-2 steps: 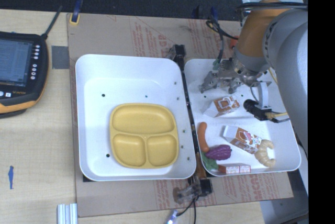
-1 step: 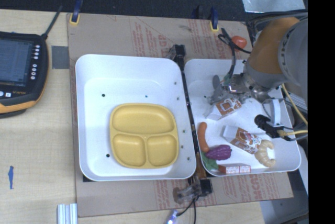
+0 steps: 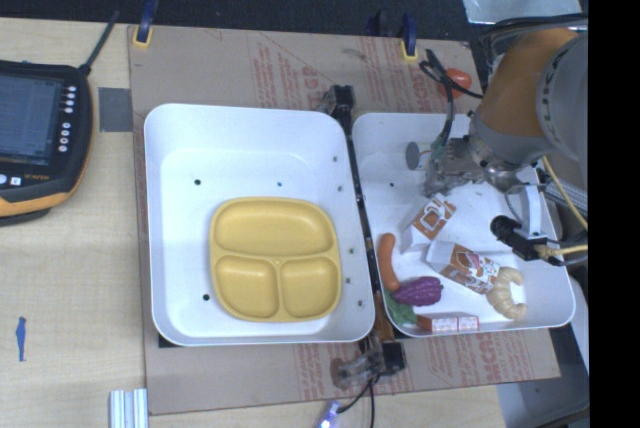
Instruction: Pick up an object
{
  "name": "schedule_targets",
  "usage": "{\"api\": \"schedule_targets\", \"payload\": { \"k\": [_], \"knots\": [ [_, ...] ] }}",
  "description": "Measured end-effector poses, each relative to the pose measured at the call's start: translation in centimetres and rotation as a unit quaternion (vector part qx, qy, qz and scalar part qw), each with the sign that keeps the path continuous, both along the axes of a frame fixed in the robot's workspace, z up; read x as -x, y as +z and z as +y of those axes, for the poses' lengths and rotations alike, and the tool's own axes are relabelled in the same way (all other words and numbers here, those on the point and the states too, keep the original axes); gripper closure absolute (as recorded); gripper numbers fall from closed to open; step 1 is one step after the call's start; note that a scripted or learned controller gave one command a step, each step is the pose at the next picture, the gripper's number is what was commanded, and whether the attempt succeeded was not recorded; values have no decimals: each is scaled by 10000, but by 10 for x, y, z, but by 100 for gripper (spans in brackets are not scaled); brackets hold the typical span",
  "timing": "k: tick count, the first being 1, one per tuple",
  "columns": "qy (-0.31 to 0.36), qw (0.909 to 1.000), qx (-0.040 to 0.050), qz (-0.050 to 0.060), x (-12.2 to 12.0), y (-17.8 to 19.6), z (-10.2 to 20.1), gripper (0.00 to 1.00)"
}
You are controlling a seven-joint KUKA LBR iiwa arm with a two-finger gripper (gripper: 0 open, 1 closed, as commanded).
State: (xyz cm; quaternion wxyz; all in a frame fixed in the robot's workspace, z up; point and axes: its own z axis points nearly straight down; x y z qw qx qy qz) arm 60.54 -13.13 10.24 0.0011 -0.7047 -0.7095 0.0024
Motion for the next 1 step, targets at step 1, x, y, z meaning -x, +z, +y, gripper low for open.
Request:
{"api": "schedule_targets", "payload": {
  "k": [1],
  "knots": [
    [1,10000,0,1,0,0,0,0]
  ]
}}
